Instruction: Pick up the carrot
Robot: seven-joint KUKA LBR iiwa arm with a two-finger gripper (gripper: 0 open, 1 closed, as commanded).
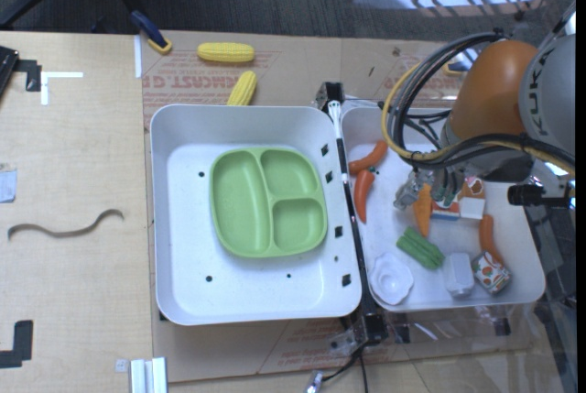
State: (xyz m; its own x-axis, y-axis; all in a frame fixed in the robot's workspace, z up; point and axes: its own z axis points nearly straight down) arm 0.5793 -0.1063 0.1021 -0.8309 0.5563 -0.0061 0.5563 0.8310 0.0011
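End effector down in the right bin, closed around an orange carrot.

The grey arm's two-finger end effector (pixel 419 199) sits low in the right shallow white bin (pixel 526 290), its fingers pinched on the upper end of the tapered orange carrot (pixel 423 219), which hangs just below them. That top-end hold probably lets the carrot lift clear of the ribbed green vegetable piece (pixel 420 248) just beside it. Two slim orange-red peppers (pixel 363 179) lie near the bin's left wall, apart from the grasp. The light-green three-compartment plastic plate (pixel 269 201) rests in the left white bin (pixel 174 290) on the desk.
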